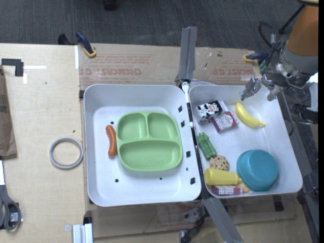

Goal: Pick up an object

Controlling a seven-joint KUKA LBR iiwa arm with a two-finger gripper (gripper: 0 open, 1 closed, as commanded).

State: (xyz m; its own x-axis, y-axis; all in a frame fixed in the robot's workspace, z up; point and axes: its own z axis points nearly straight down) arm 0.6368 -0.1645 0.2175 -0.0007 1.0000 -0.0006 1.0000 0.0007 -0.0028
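A yellow plastic banana (249, 116) is being kept in the right white bin (290, 151); the two-finger gripper (262, 89) is being held above it, empty.

The bench (40, 100) is pale wood on the left, with brown cardboard (131, 67) laid across its far side. Two shallow white bins sit side by side — the left bin (93, 151) touching the right bin (283, 130). A ring of tape (66, 152) lies on the wood, near the left bin.
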